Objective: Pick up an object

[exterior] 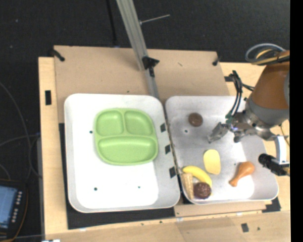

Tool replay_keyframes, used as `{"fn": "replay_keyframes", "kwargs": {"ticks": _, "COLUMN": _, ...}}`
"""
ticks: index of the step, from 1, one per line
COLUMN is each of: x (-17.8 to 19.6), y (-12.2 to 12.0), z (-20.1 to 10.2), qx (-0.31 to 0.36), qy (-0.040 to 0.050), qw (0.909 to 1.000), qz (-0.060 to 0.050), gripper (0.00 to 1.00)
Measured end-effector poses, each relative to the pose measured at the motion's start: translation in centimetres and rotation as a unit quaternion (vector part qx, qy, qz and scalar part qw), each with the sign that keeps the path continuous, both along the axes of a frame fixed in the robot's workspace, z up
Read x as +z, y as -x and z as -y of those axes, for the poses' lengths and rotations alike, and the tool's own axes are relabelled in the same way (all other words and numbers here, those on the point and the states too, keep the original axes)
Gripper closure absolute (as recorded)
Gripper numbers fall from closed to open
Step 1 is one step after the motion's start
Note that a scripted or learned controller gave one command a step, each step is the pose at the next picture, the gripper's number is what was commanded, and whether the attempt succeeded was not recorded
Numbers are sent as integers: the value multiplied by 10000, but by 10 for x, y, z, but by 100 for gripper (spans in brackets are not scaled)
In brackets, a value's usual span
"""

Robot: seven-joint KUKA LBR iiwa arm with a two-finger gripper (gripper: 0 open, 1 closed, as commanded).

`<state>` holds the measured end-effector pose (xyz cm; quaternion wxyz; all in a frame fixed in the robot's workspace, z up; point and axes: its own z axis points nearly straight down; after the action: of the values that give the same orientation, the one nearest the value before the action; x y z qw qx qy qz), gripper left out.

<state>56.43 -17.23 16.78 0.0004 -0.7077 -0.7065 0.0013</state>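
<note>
Claw (218, 131) above right bin (262, 193), five items, one green tray (125, 136)

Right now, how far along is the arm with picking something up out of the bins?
Nothing looks picked up yet. The gripper hangs over the right bin, and nothing shows between its fingers. The brown round piece, yellow piece, banana, drumstick and dark round piece all lie on the bin floor. The green tray sits in the left bin. Closing on an object and lifting it remain.

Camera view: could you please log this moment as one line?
gripper: above right bin, nothing held | nearest: brown ball | divided green plate: left bin
</note>
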Motion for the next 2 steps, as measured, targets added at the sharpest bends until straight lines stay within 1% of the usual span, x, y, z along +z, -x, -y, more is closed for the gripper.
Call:
{"fn": "replay_keyframes", "kwargs": {"ticks": 1, "x": -50, "y": 9, "z": 7, "qx": 4, "qy": 0, "qw": 10000, "qz": -6, "gripper": 0}}
{"fn": "replay_keyframes", "kwargs": {"ticks": 2, "x": -36, "y": 7, "z": 7, "qx": -17, "qy": -1, "qw": 10000, "qz": 33, "gripper": 100}}
